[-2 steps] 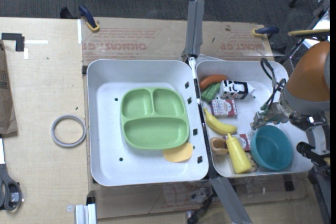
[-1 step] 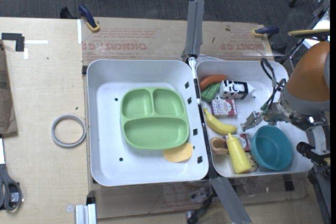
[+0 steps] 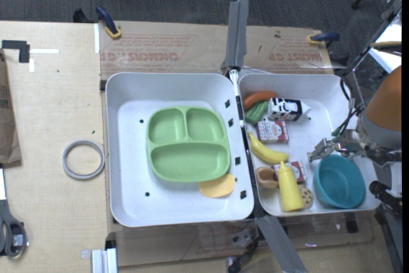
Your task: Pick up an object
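**Gripper hovering over the right bin, nothing held**

The gripper (image 3: 323,150) is hanging over the right bin (image 3: 323,83), just left of the blue bowl's (image 3: 339,182) rim. Whether its fingers are spread or pressed together I cannot tell, but nothing is sitting between them. Candidates are lying close — the banana (image 3: 265,150), the yellow bottle (image 3: 289,188), a red carton (image 3: 273,131). Judging from here, the bowl rim is nearest; straddling one wall squarely would probably be giving the surest hold.

Teal bowl (image 3: 339,182) upright, right bin (image 3: 332,83)
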`<state>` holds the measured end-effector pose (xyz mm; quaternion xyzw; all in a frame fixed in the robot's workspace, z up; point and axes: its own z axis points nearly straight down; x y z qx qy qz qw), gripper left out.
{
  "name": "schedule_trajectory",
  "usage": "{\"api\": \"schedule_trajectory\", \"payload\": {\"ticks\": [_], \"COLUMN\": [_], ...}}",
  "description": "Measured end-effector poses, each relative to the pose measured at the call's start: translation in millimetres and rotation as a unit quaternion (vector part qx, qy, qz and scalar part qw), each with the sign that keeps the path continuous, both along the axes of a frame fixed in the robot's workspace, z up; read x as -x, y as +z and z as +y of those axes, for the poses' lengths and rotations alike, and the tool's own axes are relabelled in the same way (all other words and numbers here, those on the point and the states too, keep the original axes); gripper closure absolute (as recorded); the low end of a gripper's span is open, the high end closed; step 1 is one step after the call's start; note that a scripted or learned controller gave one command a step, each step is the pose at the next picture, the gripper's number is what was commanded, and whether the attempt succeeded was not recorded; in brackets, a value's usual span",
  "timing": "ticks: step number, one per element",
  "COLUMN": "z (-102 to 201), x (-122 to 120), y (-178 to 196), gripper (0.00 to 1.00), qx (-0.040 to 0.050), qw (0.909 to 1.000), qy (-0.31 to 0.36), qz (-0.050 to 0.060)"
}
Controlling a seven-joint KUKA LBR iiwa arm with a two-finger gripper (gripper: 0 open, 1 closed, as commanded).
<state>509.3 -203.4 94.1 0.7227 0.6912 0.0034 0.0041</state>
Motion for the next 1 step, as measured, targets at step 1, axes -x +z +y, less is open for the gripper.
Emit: {"api": "schedule_trajectory", "payload": {"ticks": [1], "z": [-0.4], "x": [-4.7], "y": [11.6], "gripper": [1.00], "qx": [0.0018], "qw": [1.0000], "qy": [-0.001], "qz": [-0.007]}}
